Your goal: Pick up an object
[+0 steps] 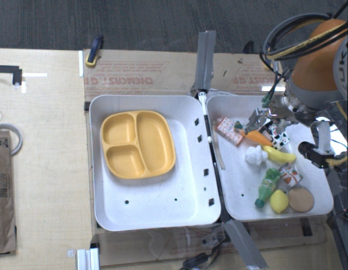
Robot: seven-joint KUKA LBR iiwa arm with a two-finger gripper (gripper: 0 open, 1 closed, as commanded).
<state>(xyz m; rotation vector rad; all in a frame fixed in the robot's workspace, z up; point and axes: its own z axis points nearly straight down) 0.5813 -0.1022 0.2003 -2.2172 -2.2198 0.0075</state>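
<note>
Pincer is hovering in the right bin near its back edge, just over the carrot, grip state unreadable; crowding from the banana and box is likely risking a glancing, empty close.

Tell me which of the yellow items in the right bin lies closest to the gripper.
The banana, lying just below the gripper beside the carrot. The lemon is rounder and sits far down by the bin's near edge.
</note>
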